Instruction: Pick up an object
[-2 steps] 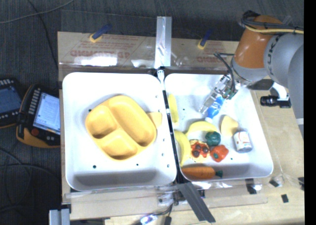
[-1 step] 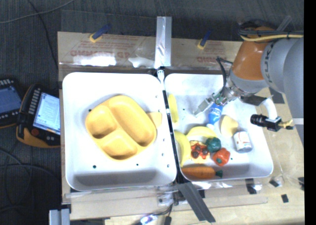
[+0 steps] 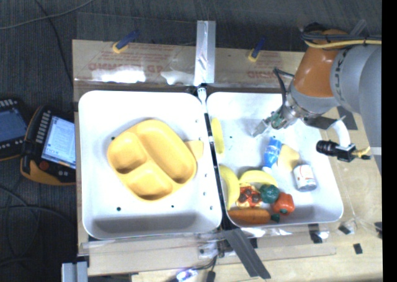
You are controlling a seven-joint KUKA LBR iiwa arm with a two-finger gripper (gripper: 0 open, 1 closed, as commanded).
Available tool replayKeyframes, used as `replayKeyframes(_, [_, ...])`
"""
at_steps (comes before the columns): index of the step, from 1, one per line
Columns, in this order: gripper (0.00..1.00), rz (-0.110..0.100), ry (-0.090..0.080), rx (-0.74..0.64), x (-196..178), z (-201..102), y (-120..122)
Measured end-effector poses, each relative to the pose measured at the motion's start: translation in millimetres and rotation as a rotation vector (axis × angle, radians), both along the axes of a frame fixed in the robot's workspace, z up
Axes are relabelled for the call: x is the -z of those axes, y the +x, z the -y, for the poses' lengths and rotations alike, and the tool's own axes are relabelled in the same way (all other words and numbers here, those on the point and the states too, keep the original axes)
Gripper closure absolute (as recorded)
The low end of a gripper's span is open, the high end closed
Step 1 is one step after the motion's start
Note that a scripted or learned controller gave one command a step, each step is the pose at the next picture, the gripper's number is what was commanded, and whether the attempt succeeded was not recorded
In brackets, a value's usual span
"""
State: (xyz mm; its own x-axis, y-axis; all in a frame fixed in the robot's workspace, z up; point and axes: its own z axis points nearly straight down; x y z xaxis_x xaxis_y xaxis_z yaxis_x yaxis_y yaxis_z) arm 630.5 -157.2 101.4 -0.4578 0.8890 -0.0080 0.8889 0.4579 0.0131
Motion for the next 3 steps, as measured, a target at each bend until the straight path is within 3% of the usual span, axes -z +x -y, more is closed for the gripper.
replayKeyframes(1, [1.0, -0.014, 0.001, 0.08, 4, 39, 5])
replayKeyframes(2, [0.0, -0.014, 0.001, 0.08, 4, 39, 5])
replayKeyframes(3, [0.0, -0.003, -0.004, -0.037, 11, 31, -46])
